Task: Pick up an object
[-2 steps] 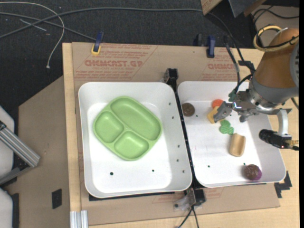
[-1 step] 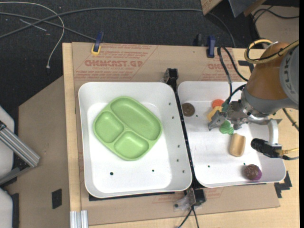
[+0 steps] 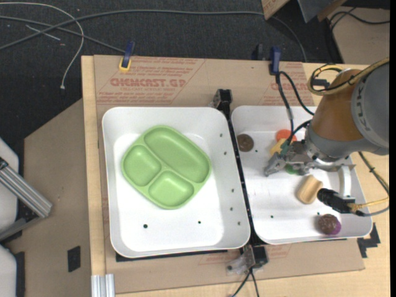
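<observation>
We see a bench topped with a brown printed cardboard sheet [image 3: 154,79], held at its far edge by a yellow clamp [image 3: 127,55] and a blue clamp [image 3: 275,59]. Directly on it lie two shallow white bins side by side, the left bin [image 3: 124,228] and the right bin [image 3: 278,228], touching along a black divider [image 3: 238,172].

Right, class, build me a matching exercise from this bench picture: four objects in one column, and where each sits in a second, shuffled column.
Objects
1. green three-compartment plastic plate
2. small round brown disc
3. tan cylinder-shaped block
4. dark purple round ball

Places
A. near corner of the right bin, away from the left bin
B. middle of the left bin
C. right bin, just below the arm's wrist
D. right bin, far end by the divider between the bins

Pairs: 1-B, 2-D, 3-C, 4-A
</observation>
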`<control>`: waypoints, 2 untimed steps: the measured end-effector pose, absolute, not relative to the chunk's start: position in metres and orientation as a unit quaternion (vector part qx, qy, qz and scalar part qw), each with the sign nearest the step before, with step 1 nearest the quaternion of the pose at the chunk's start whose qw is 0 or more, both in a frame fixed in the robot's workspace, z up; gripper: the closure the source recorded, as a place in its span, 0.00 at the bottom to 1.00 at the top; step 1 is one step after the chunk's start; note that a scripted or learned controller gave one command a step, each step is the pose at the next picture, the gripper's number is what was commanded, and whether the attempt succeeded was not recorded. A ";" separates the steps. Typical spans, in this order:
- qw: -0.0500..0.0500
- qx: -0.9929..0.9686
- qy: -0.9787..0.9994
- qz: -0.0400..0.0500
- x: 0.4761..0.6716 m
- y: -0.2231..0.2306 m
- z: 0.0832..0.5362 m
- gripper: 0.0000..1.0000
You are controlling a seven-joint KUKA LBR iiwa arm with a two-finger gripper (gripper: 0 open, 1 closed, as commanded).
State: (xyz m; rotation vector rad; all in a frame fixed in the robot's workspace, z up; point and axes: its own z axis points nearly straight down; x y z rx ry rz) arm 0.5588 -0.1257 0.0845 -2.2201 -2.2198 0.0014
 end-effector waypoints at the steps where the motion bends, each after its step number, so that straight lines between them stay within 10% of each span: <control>1: -0.003 -0.708 -0.706 -0.001 0.561 -0.127 0.099 1.00; 2: -0.003 -0.707 -0.708 -0.002 0.566 -0.123 0.162 1.00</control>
